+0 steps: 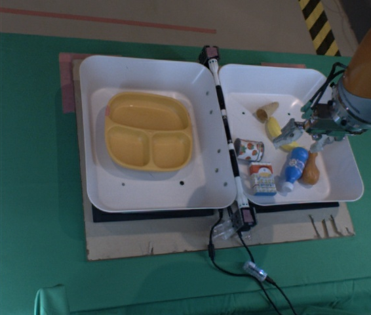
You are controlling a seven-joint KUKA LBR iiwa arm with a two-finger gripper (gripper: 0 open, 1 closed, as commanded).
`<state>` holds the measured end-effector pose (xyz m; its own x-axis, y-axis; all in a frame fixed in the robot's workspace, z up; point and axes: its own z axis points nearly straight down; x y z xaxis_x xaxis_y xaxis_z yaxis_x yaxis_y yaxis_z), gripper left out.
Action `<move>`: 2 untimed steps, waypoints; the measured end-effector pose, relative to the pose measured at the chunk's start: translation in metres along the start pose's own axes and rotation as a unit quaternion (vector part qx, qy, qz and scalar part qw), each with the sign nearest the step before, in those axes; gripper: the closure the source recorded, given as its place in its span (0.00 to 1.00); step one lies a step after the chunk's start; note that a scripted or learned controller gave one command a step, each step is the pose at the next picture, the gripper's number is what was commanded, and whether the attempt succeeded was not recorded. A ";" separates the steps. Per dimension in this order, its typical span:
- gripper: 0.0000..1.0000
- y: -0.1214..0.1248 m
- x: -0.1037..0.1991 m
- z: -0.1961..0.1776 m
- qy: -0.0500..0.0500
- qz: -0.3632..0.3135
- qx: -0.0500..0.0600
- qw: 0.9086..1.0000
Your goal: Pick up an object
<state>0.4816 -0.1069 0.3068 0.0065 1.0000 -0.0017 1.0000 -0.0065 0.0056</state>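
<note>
right bin (pixel 343 176): toys crowd middle, top corners bare | left bin (pixel 146 195): yellow plate (pixel 149 130) fills centre

No legible txt: labels on can (pixel 249 149) & carton (pixel 262 178) too small/blurry to read.

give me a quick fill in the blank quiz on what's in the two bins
1. The yellow divided plate lies in the ____ bin.
2. The bottle beside the chicken leg is ____ in colour.
3. The banana lies in the same bin as the small ____ with the red label.
4. The gripper hangs over the ____ bin.

Missing words: left; blue; can; right
</note>
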 end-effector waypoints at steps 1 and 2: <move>0.00 -0.011 -0.029 0.110 -0.001 0.001 -0.006 1.000; 1.00 -0.009 -0.030 0.097 -0.003 0.004 -0.012 1.000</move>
<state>0.4734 -0.1373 0.2102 0.0153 0.9999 -0.0068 0.9994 -0.0150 0.0304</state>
